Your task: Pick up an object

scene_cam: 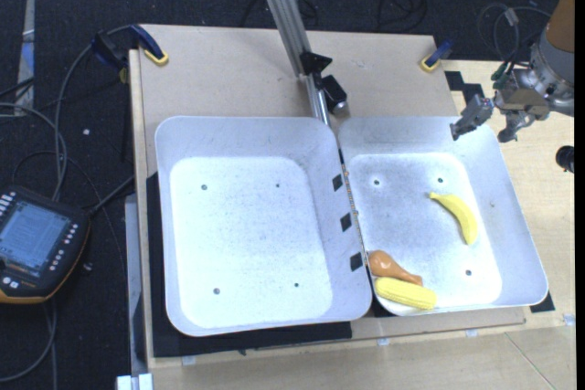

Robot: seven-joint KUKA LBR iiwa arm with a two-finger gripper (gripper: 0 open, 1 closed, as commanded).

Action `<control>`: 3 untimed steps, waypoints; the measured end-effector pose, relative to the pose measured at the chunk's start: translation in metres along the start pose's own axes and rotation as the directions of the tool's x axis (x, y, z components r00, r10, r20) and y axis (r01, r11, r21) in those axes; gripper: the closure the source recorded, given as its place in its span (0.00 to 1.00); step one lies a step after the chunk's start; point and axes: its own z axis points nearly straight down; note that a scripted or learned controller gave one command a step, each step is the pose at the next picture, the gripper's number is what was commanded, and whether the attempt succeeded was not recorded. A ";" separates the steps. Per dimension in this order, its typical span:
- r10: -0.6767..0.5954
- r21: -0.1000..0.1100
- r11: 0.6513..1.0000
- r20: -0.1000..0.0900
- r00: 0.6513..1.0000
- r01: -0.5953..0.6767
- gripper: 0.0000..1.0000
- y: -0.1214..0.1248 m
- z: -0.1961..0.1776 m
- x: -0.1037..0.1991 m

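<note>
Gripper (489,121) at the far right corner of the right bin (512,196), above its rim, fingers spread apart with nothing between them. Grey arm (556,59) reaching in from the right edge, orange band at the top of it.

Banana (457,213) on the floor of the right bin, toward its right side, curved, lying nearer the camera than the gripper and slightly to its left; clearly apart from the fingers, no contact. Corn cob (406,292), yellow, at the near edge of the same bin, left of centre, lying roughly crosswise. Orange-brown chicken-drumstick-shaped toy (393,267) just behind the corn, touching or almost touching it, close to the divide between the bins. Both well apart from the gripper, at the opposite corner of the bin.

Left bin (247,224) beside the right one, rims meeting along the middle. Slanted metal rail (288,9) running from the top of the view down to that junction. Yellow-tipped clamps (151,50) at the far corners of the wooden bench (228,73). Handheld pendant (32,242) with a lit screen on the dark floor at left.
</note>
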 end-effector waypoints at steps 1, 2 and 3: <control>0.000 0.005 1.000 -0.001 1.000 0.000 0.00 -0.004 0.063 0.000; 0.000 0.004 1.000 -0.001 1.000 0.000 0.00 -0.008 0.115 -0.009; 0.000 0.005 1.000 -0.001 1.000 0.000 0.00 -0.011 0.178 -0.010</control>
